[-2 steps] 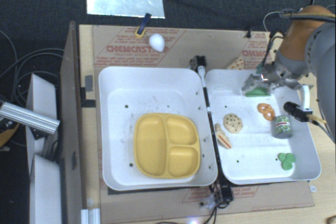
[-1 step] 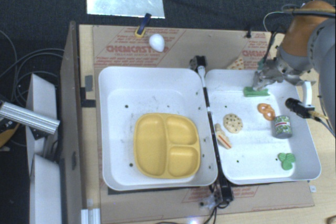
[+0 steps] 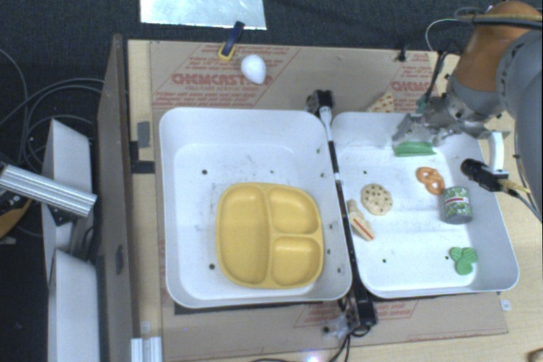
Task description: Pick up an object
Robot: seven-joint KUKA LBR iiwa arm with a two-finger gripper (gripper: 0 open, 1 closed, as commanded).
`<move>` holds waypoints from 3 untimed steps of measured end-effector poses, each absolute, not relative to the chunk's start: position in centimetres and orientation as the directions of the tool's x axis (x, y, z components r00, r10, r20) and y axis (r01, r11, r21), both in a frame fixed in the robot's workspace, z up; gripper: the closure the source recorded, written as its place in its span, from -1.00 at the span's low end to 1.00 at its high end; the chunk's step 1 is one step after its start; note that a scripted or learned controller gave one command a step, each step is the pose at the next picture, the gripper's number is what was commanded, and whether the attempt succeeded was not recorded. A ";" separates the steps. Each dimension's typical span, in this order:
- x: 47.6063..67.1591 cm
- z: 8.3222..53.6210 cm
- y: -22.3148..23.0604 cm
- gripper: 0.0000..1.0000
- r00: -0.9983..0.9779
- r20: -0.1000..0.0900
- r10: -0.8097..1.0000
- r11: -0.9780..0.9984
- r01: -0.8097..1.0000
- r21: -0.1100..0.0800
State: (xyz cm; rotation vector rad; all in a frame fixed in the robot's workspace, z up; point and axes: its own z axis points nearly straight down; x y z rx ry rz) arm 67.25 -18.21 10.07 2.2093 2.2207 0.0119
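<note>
My gripper point(image 3: 417, 131) hangs low over the far edge of the right bin point(image 3: 501, 267), right above a flat green object point(image 3: 413, 149) that lies on the bin floor. The gripper touches or nearly touches that green piece; I cannot tell which. Further objects in the right bin are an orange pretzel point(image 3: 430, 179), a round speckled cookie point(image 3: 376, 199), a small hot dog point(image 3: 361, 227), a small green-labelled can point(image 3: 456, 204) and a green leafy toy point(image 3: 462, 259).
A yellow divided plate point(image 3: 270, 235) fills the middle of the left bin point(image 3: 191, 148). A white egg-like ball point(image 3: 253, 68) and a yellow-blue tool point(image 3: 229, 42) lie on the cardboard behind the bins. A black divider clip point(image 3: 322, 103) sits between the bins.
</note>
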 end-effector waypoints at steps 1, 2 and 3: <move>67.4 11.2 -18.2 1.00 -0.006 -0.002 1.000 0.006 1.000 0.017; 67.4 11.2 -18.2 -1.00 -0.007 -0.003 1.000 0.007 1.000 0.016; 66.5 8.6 -15.7 -1.00 -0.005 -0.003 1.000 0.005 1.000 0.006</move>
